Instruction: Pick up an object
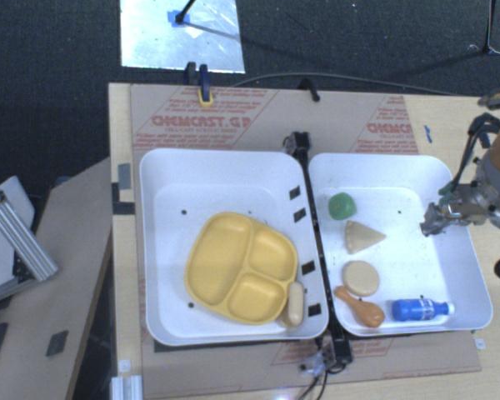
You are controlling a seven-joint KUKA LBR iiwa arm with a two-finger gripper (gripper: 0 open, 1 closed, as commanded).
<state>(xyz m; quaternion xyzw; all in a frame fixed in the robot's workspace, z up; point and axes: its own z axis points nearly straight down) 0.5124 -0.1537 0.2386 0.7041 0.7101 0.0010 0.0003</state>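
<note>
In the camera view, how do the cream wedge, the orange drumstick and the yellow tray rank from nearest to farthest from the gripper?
From the gripper:
1. Cream wedge, right bin, middle.
2. Orange drumstick, right bin, near front edge.
3. Yellow tray, left bin.

Robot lab, bench (129, 307) with two white bins (162, 182), taped cardboard (233, 119), cables, dark carpet (50, 48)

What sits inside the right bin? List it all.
The right bin holds a green ball, a pale wedge, a tan disc, an orange gourd-shaped piece and a blue bottle. The tool covers a patch near its right wall.
</note>
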